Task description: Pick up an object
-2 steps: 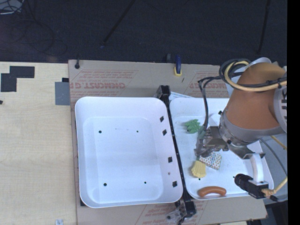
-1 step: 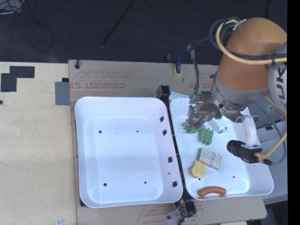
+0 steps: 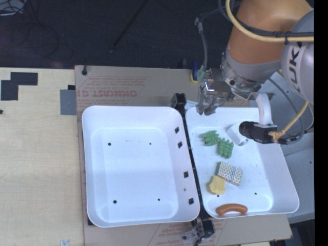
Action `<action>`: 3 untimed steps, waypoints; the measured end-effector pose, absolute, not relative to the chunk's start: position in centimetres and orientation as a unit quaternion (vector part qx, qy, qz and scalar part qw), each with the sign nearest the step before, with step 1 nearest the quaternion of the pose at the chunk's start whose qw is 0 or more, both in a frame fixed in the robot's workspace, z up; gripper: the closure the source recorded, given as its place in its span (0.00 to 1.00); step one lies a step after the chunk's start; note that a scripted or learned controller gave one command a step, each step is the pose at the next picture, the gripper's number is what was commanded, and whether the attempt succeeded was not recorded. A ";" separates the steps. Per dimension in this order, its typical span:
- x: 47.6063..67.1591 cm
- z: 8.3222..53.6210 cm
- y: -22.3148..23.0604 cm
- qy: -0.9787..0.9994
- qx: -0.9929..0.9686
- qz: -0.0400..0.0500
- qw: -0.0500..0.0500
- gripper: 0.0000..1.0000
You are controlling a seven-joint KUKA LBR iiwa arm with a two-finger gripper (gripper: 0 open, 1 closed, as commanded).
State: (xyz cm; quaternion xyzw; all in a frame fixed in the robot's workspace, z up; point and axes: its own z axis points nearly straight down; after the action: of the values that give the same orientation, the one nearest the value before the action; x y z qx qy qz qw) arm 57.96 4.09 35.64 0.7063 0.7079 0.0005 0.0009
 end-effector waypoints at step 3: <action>47.5 37.0 8.0 0.706 0.708 -0.003 -0.002 1.00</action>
State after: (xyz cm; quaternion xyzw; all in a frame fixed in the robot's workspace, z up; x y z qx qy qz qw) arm 47.52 8.04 36.98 0.7079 0.7063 -0.0027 -0.0015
